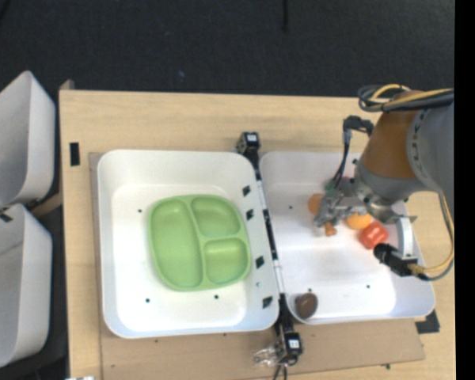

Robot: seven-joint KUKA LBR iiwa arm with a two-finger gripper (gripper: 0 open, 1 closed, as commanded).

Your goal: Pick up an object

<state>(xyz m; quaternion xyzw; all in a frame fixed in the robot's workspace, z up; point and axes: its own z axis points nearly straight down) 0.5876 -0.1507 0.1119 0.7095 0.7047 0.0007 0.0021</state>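
Camera view, looking down on the bench: two white bins side by side. Left bin (119, 307) carries a green divided plate (199, 241), three compartments, nothing on it. Right bin (340, 303) holds the candidates for picking.

Arm (396, 149) reaches in from the right, orange band above the wrist. Gripper (330, 216) is low over the middle of the right bin. Whether it is wide, narrow or closed on anything, I cannot tell; the wrist body covers too much.

Objects near it: a small orange piece (314, 203) just left of the gripper, another yellow-orange piece (356, 221) just right of it, a red block-like item (371, 235) beside that. A brown round object (305, 305) sits well apart at the near edge, close to the divider (263, 236).

Risks, as I judge them:
- The orange, yellow and red pieces are crowded together; a closing grip may nudge one aside or catch two at once.
- Small rounded pieces could squirt out from a pinch that lands off-centre.
- A loose cable (416, 269) loops on the arm's near side and might drag the red item.

No brand, label or readable writing anywhere on bins, plate or arm.
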